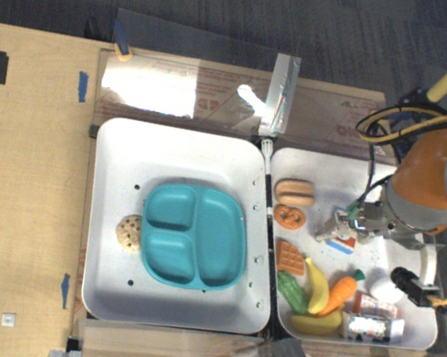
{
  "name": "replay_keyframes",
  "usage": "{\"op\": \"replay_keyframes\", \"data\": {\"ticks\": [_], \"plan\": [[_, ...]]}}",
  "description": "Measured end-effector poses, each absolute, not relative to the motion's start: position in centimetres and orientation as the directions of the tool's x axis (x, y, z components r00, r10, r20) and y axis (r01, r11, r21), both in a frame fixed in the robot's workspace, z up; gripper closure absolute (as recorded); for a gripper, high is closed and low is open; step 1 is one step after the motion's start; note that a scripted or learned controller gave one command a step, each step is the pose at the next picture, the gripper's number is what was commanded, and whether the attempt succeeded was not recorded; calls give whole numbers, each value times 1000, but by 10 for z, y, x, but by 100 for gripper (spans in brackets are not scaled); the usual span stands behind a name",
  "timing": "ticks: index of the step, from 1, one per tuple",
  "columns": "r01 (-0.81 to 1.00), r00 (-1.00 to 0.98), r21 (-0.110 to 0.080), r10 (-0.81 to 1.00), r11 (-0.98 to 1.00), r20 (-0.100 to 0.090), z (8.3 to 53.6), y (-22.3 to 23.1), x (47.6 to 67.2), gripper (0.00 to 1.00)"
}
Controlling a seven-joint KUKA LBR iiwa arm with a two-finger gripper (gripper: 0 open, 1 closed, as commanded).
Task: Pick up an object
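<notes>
My gripper (pixel 340 226) hangs low in the right bin (pixel 334 167), in its upper middle, with the orange-banded wrist behind it to the right. A small white card with red and blue marks (pixel 341 244) lies just below it. To the left of the gripper lie a toy burger (pixel 294 192) and an orange round slice (pixel 290 217). Lower in the bin are a waffle piece (pixel 291 258), a banana (pixel 320 288), a carrot (pixel 342 291), a green vegetable (pixel 291 292) and two small bottles (pixel 373 316).
The left bin (pixel 111 198) holds a teal divided plate (pixel 195 235) and a cookie (pixel 129 232) beside the plate's left edge. A clear plastic panel (pixel 280 94) stands behind the bins. Cables (pixel 401 118) loop above the arm.
</notes>
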State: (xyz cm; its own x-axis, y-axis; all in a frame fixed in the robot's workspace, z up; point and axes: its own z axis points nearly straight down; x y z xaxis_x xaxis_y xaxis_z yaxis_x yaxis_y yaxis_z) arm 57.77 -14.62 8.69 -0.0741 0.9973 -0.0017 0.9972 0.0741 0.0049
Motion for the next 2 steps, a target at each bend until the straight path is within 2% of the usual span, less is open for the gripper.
{"op": "replay_keyframes", "data": {"ticks": [1, 2], "plan": [[997, -76, 10, 997, 76, -3, 98, -146, 579, 100], [999, 33, 7, 999, -33, -2, 212, -142, 504, 100]]}}
